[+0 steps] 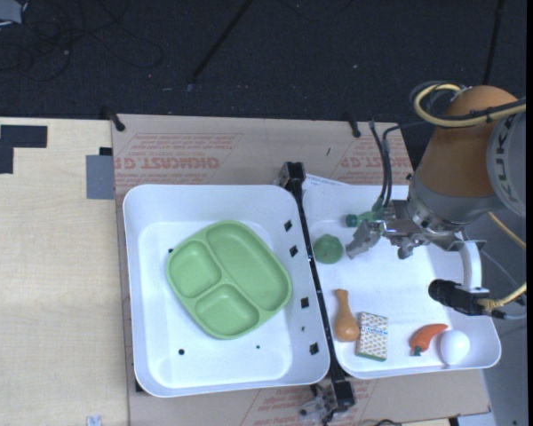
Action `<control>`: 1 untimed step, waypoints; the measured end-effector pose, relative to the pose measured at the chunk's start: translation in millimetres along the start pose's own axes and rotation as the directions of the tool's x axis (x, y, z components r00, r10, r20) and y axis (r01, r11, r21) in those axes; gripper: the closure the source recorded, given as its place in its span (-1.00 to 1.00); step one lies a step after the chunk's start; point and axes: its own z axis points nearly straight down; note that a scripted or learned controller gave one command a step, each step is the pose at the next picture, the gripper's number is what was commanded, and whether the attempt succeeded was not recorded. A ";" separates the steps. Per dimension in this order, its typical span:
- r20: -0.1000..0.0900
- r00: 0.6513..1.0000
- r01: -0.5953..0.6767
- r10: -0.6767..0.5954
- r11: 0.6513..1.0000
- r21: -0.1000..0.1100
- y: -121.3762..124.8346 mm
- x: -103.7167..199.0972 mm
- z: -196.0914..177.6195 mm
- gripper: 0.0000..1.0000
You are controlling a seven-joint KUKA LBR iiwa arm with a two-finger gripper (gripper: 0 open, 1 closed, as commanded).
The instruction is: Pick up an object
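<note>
**Over the right bin: end effector near the green ball**

Over the right bin the end effector hangs at the upper left corner of the tray, just beside a small round green ball that lies against the divider; whether its grip is wide or narrow I cannot tell from this slanted view (the metal parts blur together), and nothing is visibly held between them

The task names no particular object, so the green ball looks the likeliest target, being nearest; it appears matte and soft-looking, probably light, and liable to roll if nudged from one side; a grip straddling its widest part from straight above would suit it best, though the bin wall just beside it leaves little room on that side

Other candidates lie lower in the same bin: a tan gourd-shaped toy with a narrow neck (the neck would be the easy place to pinch; the bulb probably smooth and slippery); a small patterned block just beside it, flat-sided and likely stiff, best taken across its short sides; an orange carrot-like piece touching or nearly touching a white egg-shaped thing in the corner, the latter round, smooth and apt to squirt out of a pinch

A green divided plate sits in the left bin, well apart from the arm; both bins rest on the surface
</note>
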 end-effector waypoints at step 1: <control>0.002 1.000 0.002 -0.002 1.000 -0.015 2.8 -0.3 -8.0 -1.00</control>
